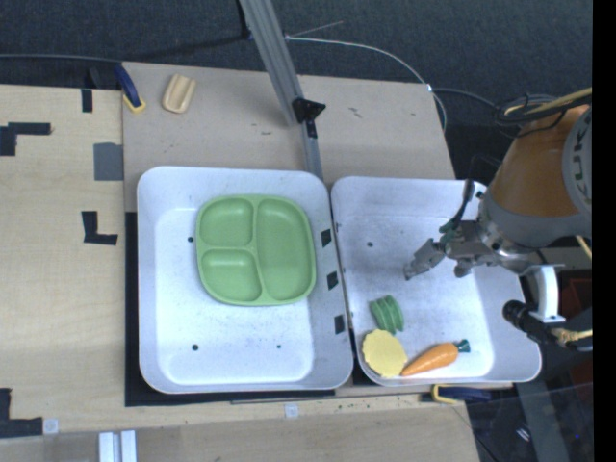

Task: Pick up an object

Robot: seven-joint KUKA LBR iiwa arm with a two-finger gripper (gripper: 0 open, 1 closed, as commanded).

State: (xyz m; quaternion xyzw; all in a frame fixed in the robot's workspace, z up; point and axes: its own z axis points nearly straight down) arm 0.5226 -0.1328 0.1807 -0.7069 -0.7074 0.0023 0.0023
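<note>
Three toy foods lie at the front of the right bin: a small ridged green piece, a flat yellow round piece and an orange carrot with a green top. My gripper hangs over the middle of this bin, up and to the right of the green piece. Its two fingers are spread open and nothing sits between them. The arm's orange band and grey wrist reach in from the right edge.
The left bin holds a green divided plate. A metal pole slants down to the bins' back edge. A tan block and a yellow-blue item lie on the bench behind.
</note>
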